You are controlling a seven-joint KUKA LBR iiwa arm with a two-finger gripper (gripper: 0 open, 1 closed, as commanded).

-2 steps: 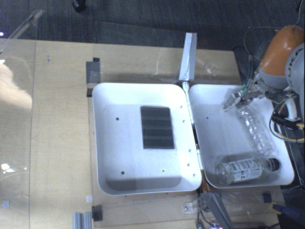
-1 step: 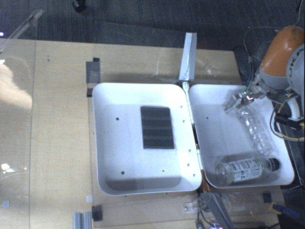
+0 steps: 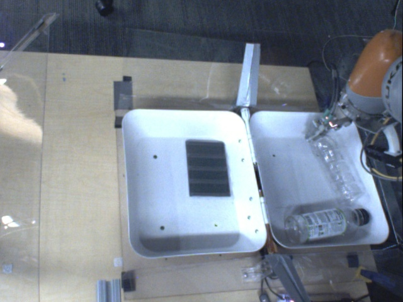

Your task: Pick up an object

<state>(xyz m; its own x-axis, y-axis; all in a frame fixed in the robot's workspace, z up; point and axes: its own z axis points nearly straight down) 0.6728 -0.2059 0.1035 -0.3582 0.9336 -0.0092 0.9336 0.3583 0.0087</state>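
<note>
Clear bottle (image 3: 322, 223) label unreadable; gripper (image 3: 329, 123) above right bin (image 3: 277, 137)

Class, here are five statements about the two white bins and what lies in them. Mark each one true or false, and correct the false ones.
1. A dark ribbed pad lies in the left bin. True.
2. Two clear plastic bottles lie in the right bin. True: one bottle near the front wall, another bottle along the right side.
3. The front bottle stands upright. False: it lies on its side.
4. The arm hangs over the left bin. False: it is by the right bin's far right corner.
5. The pad touches a bottle. False: they are in separate bins.
</note>
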